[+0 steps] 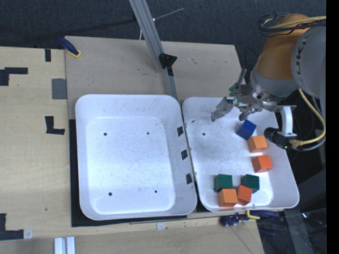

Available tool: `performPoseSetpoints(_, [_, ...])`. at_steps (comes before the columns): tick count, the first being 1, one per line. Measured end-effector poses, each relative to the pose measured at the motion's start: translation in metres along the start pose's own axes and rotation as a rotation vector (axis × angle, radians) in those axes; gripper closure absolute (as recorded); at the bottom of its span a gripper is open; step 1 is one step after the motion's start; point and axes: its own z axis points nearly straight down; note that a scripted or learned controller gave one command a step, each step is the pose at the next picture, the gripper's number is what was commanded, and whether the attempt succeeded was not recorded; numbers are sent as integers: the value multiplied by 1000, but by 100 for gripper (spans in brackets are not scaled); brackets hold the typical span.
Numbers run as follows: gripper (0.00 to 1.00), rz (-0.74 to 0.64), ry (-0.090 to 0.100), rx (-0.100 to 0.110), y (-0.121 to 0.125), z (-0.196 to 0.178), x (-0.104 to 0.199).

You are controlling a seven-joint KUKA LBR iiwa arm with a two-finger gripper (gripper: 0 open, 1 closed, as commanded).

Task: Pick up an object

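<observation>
Your gripper [229, 111] hung over the upper part of the right bin [209, 147], its fingers [219, 112] spread apart with nothing between them. One finger pointed down and to the left towards the bare white floor of that bin; the other sat closer to the wrist. Behind it, the grey wrist rose to the orange band [280, 44] at the upper right of the view, with yellow cables looping around it.

Just below and to the right of the gripper you had a blue block [246, 129], tilted on the bin floor and apart from the fingers. Below that lay an orange block [257, 143], nearly touching the blue one, and a second orange block [262, 163] a little further down. Near the bottom edge of the same bin you had a cluster: a green block [223, 182], another green block [250, 182], and two more orange blocks [228, 197] [244, 193] pressed close beneath them.

The left bin [130, 155] sat right beside the right one on the wooden bench [32, 157]. A grey metal rail [148, 25] slanted in from the top towards the gap between the bins.
</observation>
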Motion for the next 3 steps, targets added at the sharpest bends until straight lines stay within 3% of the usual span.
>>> performPoseSetpoints(1, [0, 0, 0, 0, 0, 0, 0])
performPoseSetpoints(3, [0, 2, -1, 5, -6, 97, 1])
